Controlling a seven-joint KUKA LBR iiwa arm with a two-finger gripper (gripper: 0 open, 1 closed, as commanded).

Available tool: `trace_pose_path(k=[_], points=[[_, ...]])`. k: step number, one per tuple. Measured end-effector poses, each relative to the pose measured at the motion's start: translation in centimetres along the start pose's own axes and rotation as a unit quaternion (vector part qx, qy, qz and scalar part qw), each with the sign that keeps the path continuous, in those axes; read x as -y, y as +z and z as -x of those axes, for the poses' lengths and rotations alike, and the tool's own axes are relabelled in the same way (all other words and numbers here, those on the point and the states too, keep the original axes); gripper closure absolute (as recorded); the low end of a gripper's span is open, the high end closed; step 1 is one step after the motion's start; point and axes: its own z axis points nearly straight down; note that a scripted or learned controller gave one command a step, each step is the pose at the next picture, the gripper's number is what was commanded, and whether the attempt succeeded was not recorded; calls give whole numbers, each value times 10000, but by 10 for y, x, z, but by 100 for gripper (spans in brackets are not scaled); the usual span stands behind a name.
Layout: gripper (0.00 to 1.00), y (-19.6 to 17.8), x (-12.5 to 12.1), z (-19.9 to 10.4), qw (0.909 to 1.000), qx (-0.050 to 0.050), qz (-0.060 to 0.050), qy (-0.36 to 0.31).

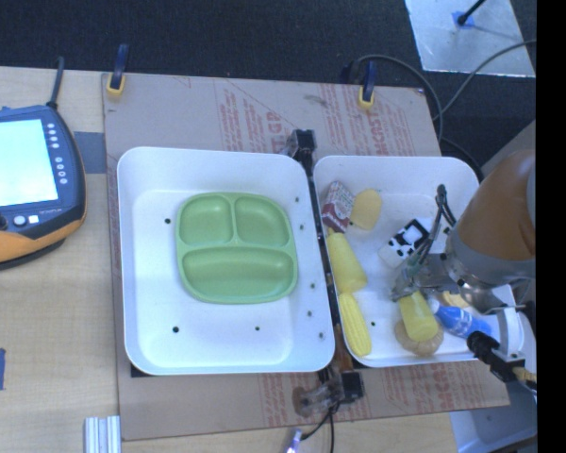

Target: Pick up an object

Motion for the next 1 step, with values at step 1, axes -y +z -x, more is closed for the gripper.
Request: trace_pose_path(k=[1], points=[[100, -88, -84, -54, 10000, -10, 24, 26]])
